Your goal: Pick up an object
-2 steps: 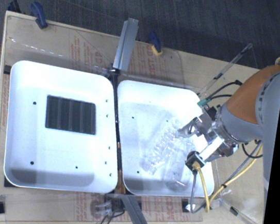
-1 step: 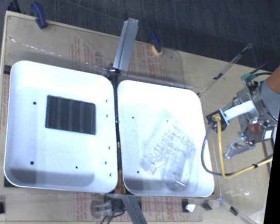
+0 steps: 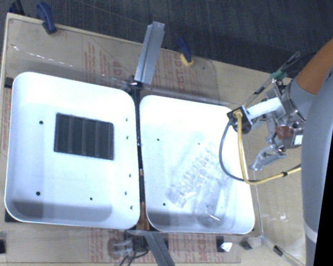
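Two shallow white bins sit side by side on the desk (image 3: 74,47), meeting at a dark seam that runs from a grey upright bracket (image 3: 150,52) at the far edge to a grey bar (image 3: 162,262) at the near edge. The left bin (image 3: 26,158) carries a dark ribbed rectangular pad (image 3: 85,136) on its floor, lying toward the far side of that bin and well apart from the seam. The right bin (image 3: 168,123) holds a clear plastic object (image 3: 199,181), transparent and hard to make out against the white floor; it lies in the half of that bin away from the seam, reaching from about mid-depth toward the near wall. Its exact shape cannot be told. The arm (image 3: 325,66), grey with an orange band, enters beyond the right bin's outer wall. The pincer (image 3: 268,156) hangs at the outer rim of the right bin, beside its far outer corner and apart from the clear plastic object; whether its fingers are spread or closed cannot be told, and nothing is seen between them. A yellow and black cable loop (image 3: 232,155) droops from the wrist over the outer part of the right bin. Two blue clamps (image 3: 47,18) grip the far edge of the desk.
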Tool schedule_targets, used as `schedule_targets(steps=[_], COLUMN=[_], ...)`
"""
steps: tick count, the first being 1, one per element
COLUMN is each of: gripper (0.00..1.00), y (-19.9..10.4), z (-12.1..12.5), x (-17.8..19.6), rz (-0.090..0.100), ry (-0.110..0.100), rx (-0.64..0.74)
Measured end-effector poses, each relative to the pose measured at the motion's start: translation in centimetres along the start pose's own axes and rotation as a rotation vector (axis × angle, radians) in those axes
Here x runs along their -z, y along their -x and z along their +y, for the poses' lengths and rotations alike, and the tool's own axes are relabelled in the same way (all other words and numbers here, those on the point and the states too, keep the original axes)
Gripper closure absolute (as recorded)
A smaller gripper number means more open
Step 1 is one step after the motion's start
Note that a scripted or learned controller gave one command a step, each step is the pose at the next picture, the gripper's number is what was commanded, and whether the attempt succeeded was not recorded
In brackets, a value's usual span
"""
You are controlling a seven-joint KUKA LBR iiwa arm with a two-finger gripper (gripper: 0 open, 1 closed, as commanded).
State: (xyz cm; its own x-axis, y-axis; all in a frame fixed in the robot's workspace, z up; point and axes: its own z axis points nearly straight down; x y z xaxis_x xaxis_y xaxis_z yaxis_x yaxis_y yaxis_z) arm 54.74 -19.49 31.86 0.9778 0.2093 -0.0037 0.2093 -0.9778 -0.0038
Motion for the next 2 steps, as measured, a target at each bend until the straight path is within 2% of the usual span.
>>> schedule_targets(steps=[1, 2], gripper=[0.0, 0.0], y=[0.2, 3.6], z=[-6.9, 0.9], x=[0.5, -5.4], rz=[0.0, -0.001], ry=[0.0, -0.001], rx=[0.117, 0.332])
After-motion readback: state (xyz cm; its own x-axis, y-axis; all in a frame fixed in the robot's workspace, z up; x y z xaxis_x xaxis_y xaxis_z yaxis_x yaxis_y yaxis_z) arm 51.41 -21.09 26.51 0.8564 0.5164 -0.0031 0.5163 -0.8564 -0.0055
